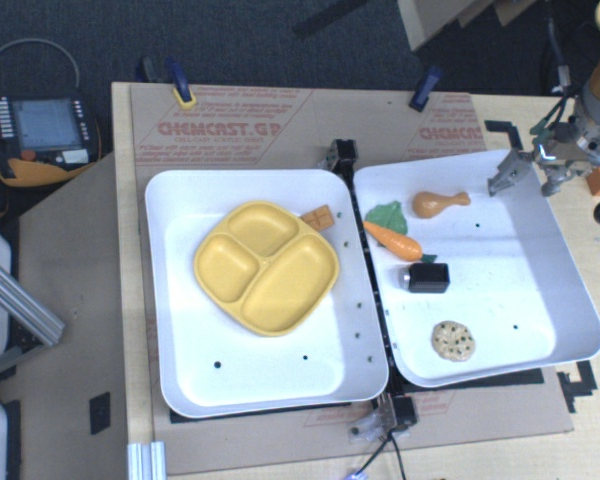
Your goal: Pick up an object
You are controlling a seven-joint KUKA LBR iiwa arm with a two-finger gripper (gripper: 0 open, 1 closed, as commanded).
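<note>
The two white bins are sitting side by side on the bench; the left bin (180, 368) is holding the yellow divided plate (267, 266), with a small orange block (319, 218) touching its upper right rim. The right bin (540, 298) is carrying all my likely targets.

My pincer (526, 171) is hovering at the upper right edge of the right bin, fingers spread wide with nothing between them. I am not yet over any object.

Candidates, largest first: the carrot (392, 239), lying diagonally near the bin's left wall, its top resting against the green leaf piece (385, 214); the chicken drumstick (439, 203), just right of the leaf and nearest to me; the black block (427, 278), just below the carrot's tip; the cookie (452, 340), well apart from the rest toward the bin's front.

Risks I am noting:
- Carrot, leaf and black block are crowding together. Closing on any one of them, I am likely to be knocking a neighbour or catching two at once.
- The carrot is lying close to the wall between the bins; a finger could be striking that wall on descent.
- The drumstick is rounded and tapering; I judge it may be squirting out of a closing grip.
- The cookie is flat; my fingers may be scraping the floor and closing over its top.
</note>
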